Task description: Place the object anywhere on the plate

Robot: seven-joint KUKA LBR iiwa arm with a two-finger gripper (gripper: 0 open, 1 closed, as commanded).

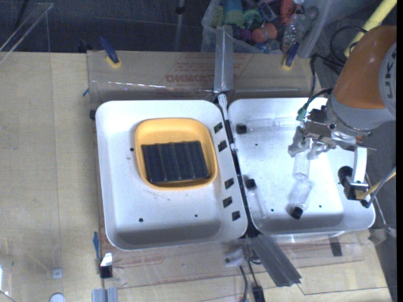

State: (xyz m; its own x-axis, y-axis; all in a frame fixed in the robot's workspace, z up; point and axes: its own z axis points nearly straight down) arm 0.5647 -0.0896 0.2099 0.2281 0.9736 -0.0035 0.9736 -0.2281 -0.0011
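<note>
You have a pale wooden bench (44, 168) under the camera, with two shallow white bins side by side and a clear tub of coloured toys (264, 8) behind them. The left bin (113, 200) carries a yellow plate (143, 131) with a dark ribbed rectangular block (175, 161) lying in its middle. The right bin (264, 162) has a clear plastic bottle with a black cap (300, 197) lying near its front right area, cap toward the front wall. Your arm (371, 68) reaches in from the right, and the gripper (308, 145) hovers over the right bin just above the bottle's far end. You cannot tell from this angle whether its jaws are apart or together.
</note>
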